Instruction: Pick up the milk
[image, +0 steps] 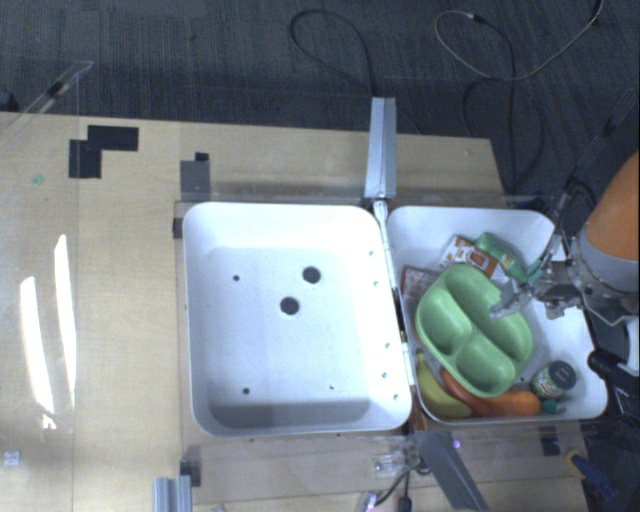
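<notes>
- Dark carpet with looping black cables runs across the top of the frame, and below it sits the pale wooden counter carrying two shallow white bins side by side.
- Left bin, centre of the frame: just its white floor with two dark round spots and a few small dots.
- Right bin, at the right of the frame, is crowded: a green divided tray lies tilted across its middle.
- Peeking out from behind the tray's upper edge is a small printed carton, brown and white, possibly the milk, though the label is too small to read.
- Just right of that carton lies a green bottle.
- Along the bin's lower edge: a yellow banana, an orange carrot and a small dark-lidded jar.
- Arm comes in from the right edge, and the tool hangs over the tray's right rim, near the bottle.
- Whether the tool's fingers are apart or together, I cannot tell.
</notes>
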